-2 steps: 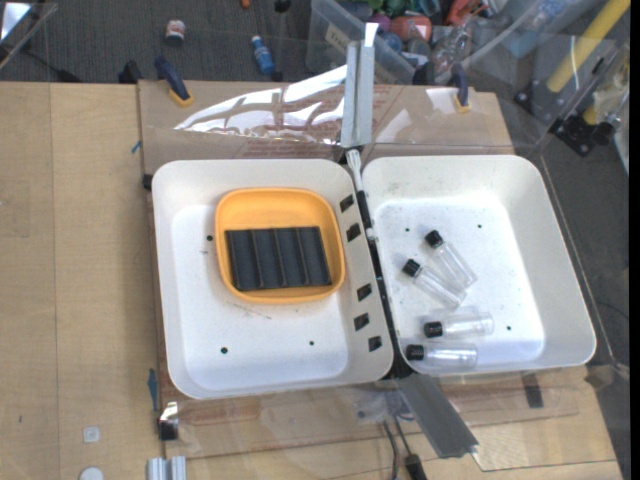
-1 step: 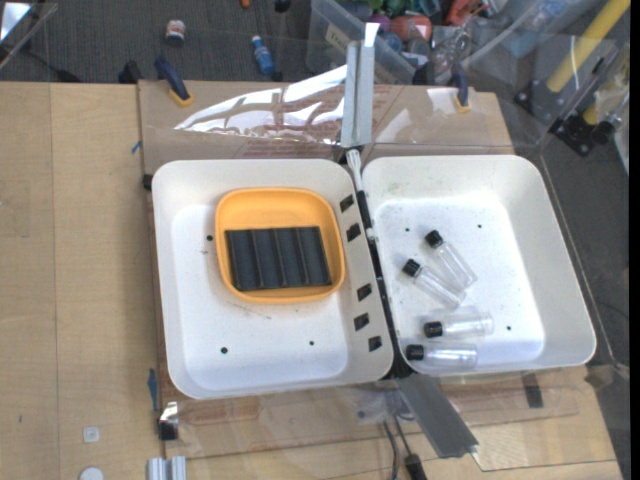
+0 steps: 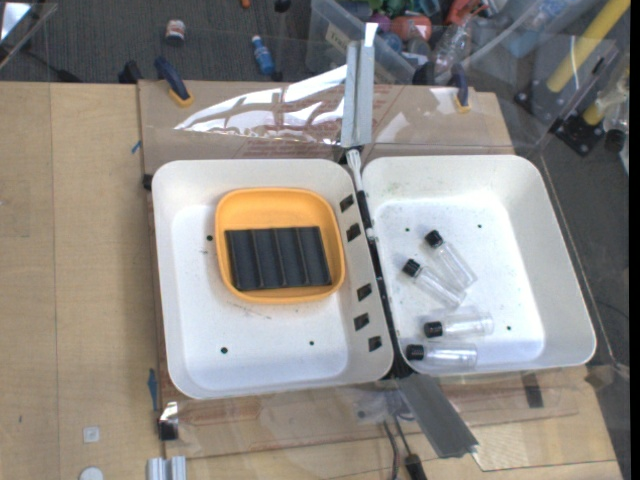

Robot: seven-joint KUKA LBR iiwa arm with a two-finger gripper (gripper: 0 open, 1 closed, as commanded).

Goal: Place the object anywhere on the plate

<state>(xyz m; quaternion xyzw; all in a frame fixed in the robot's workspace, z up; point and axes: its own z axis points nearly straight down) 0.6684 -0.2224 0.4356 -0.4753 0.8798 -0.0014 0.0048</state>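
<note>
wooden bench (image 3: pixel 70 268), two white bins (image 3: pixel 260 368), cluttered floor behind

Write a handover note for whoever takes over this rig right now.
Left bin: orange plate with a black ridged insert lying on it.
Right bin: four clear vials with black caps, two near the middle, two by the front wall.
Done: no vial is on the plate.
Left: pick one vial, carry it across the divider and set it anywhere on the plate.
</note>
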